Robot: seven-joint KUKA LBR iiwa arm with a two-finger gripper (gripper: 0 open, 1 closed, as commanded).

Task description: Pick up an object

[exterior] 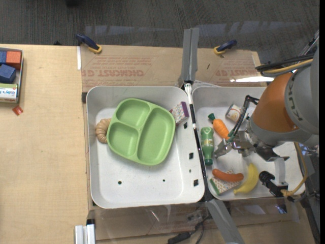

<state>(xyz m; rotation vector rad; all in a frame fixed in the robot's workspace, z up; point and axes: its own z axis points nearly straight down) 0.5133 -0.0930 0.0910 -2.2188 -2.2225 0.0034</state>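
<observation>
Just beside the green bottle [207, 144], the jaws [221, 150] hang slightly parted, holding nothing.

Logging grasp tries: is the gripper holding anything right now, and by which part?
Nothing is held. The gripper hangs over the right bin, beside the green bottle, with nothing between its jaws.

Plate [141, 131] in left bin [96, 151]; banana [249, 179] in right bin [213, 98].

wooden bench [40, 151], dark grey carpet [152, 9]
</observation>
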